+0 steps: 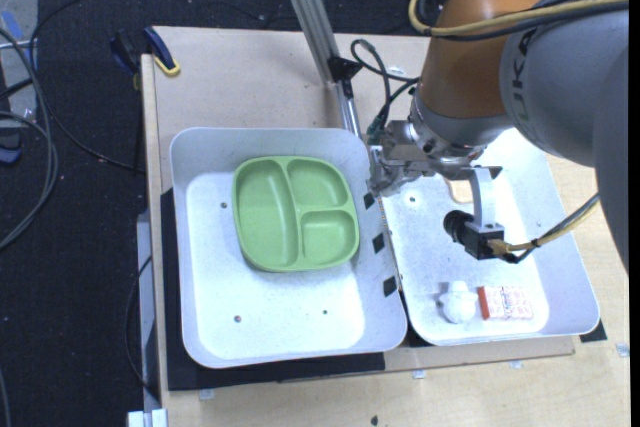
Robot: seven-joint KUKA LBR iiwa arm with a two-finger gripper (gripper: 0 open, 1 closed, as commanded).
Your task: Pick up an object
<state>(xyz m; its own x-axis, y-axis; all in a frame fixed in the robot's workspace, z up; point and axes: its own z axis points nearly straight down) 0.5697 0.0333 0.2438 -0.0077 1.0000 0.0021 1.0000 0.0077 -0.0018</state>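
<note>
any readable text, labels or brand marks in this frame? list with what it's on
"KU": dark letters on the grey arm casing, partly cut off at the orange band; the rest is hidden.
Small flat red-and-white packet in the right white bin: print present, too small and blurred to read.
Green divided plastic plate: no text.

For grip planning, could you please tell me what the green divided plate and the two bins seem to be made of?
Green plate: probably moulded plastic, smooth with a soft sheen and rounded dividers. Left bin and right bin: likely plastic, white, faintly speckled, matte, with rounded corners.
</note>
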